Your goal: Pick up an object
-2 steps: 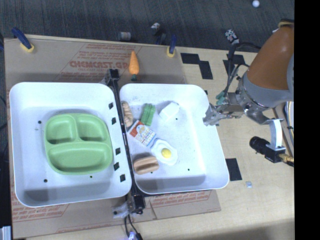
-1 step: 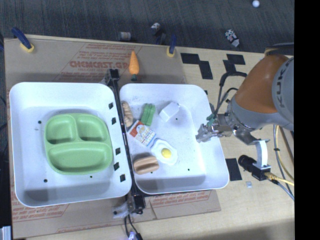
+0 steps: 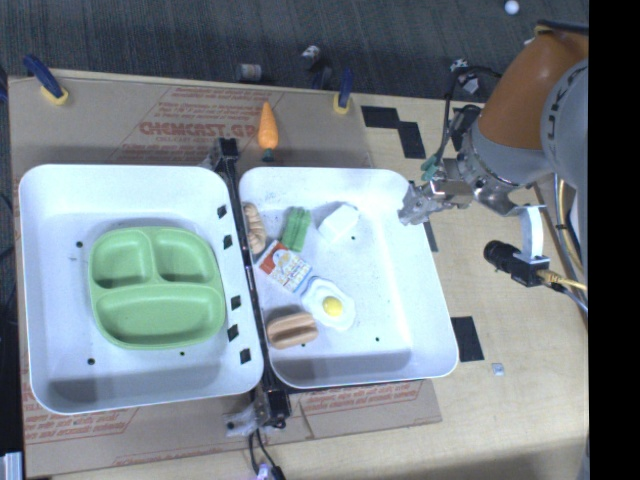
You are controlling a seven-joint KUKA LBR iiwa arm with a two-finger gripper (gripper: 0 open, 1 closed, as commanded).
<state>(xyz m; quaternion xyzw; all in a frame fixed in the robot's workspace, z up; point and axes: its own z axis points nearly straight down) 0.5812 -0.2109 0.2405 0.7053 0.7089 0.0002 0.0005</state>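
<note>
We see the gripper (image 3: 415,208) over the right bin's (image 3: 400,313) right rim, grasp unreadable; toy foods, including a fried egg (image 3: 331,307), lie at its left; cardboard (image 3: 180,118) covers the bench.

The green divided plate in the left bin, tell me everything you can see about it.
The green divided plate is pale green, looks like moulded plastic, and has rounded corners. Raised ridges split it into three compartments: two smaller ones along the far side and one wide one nearer the camera. It lies flat, right side up, roughly in the middle of the left bin, resting on the bin's floor. Nothing sits on it or touches it.
</note>
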